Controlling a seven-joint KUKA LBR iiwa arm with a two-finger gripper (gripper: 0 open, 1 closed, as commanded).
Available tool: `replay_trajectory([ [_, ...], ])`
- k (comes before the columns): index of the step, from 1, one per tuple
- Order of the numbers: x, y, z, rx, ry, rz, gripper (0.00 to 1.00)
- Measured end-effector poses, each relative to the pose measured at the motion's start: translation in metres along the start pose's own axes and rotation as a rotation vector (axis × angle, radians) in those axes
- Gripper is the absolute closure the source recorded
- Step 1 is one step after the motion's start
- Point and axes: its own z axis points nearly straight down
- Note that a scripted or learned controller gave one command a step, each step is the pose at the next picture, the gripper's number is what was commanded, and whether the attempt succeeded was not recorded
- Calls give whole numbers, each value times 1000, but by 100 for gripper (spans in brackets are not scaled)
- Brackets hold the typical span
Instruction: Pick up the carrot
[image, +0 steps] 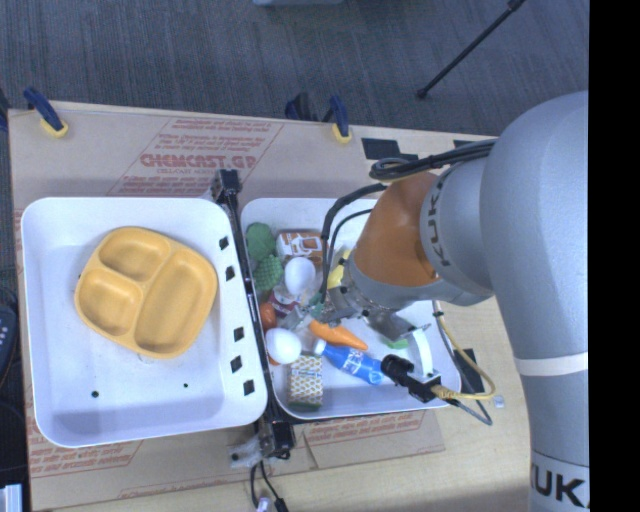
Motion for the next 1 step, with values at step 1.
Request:
replay_trajectory([
  [1, 0, 0, 0, 0, 0, 0, 0],
])
